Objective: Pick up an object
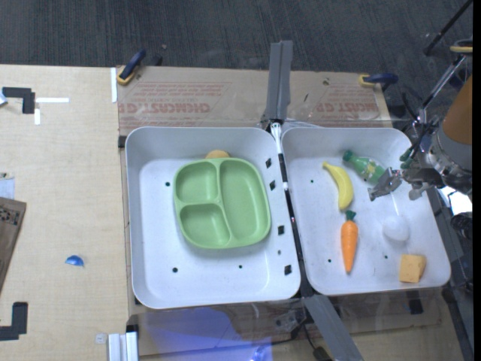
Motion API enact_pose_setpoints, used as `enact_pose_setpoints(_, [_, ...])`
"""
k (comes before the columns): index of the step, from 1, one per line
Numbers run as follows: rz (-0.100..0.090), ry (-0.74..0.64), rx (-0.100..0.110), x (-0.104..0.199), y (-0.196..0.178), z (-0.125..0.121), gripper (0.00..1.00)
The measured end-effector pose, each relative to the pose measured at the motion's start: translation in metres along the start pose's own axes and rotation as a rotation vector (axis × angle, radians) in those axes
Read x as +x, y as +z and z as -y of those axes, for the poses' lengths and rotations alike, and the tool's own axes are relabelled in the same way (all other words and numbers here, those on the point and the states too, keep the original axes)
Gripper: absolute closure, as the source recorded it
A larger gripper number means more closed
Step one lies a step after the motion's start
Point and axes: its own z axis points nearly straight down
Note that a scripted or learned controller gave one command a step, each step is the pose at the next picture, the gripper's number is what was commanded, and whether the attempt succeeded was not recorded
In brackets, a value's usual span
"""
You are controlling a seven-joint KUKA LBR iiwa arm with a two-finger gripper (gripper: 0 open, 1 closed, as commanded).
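Banana (341,184): lying in the right bin, upper middle, curving from 11 o'clock down to 5 o'clock.
Carrot (349,244): lying just below the banana, green top pointing to 12 o'clock, tip pointing to 6 o'clock; whether it is touching the banana cannot be told.
Bottle (363,165): green, lying at 2 o'clock from the banana, near the bin's back wall, tilting toward 4 o'clock.
White ball (396,229): pale and hard to make out, sitting at 3 o'clock from the carrot.
Sponge (412,268): orange-yellow block resting near the right bin's 5 o'clock corner.
End effector (398,184): hanging over the right bin's 3 o'clock side, just beside the bottle; its fingers are standing spread wide, with nothing between them.
Arm (460,119): reaching in from 3 o'clock, orange band showing at the edge.
Right bin (316,269): white, shallow, sitting beside the left bin.
Left bin (150,262): white, holding the tray.
Tray (222,202): green, three compartments, lying in the middle of the left bin.
Yellow thing (217,155): peeking out at the tray's 12 o'clock edge, mostly hidden.
Worktop (60,179): light wood, carrying both bins.
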Motion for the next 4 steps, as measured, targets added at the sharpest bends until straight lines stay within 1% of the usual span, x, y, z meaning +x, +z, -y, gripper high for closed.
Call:
enact_pose_setpoints(1, [0.001,-0.177,-0.003,0.045,0.1,0.008,0.0])
enact_pose_setpoints(2, [0.001,-0.172,0.001,0.043,0.094,0.009,1.0])
enact_pose_setpoints(3, [0.003,-0.388,-0.01,0.045,0.099,0.056,1.0])
enact_pose_setpoints(4, [0.003,-0.275,-0.002,0.116,-0.031,0.048,1.0])
